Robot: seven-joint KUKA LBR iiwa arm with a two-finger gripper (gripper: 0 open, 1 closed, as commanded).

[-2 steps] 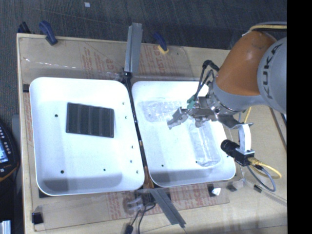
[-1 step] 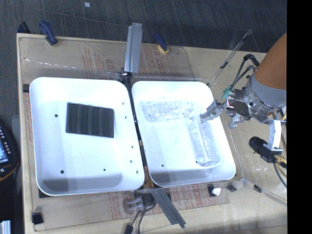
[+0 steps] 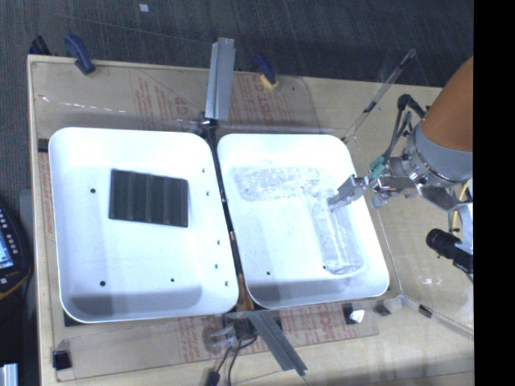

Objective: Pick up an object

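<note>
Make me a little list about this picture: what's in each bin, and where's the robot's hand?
left bin: a dark ribbed rectangular pad, lying flat
right bin: a clear L-shaped plastic piece, hard to make out
end effector: over the right bin's right side, by the clear piece
arm: reaches in from the right, orange band showing

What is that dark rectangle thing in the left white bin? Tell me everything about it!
The dark rectangle is a flat, dark grey slab with faint lines dividing it into about four strips side by side. It looks matte, maybe rubber or foam, though that is hard to tell. It lies flat on the floor of the left bin, toward the upper middle, slightly turned. Nothing else touches it, and the gripper is over the other bin.
</note>
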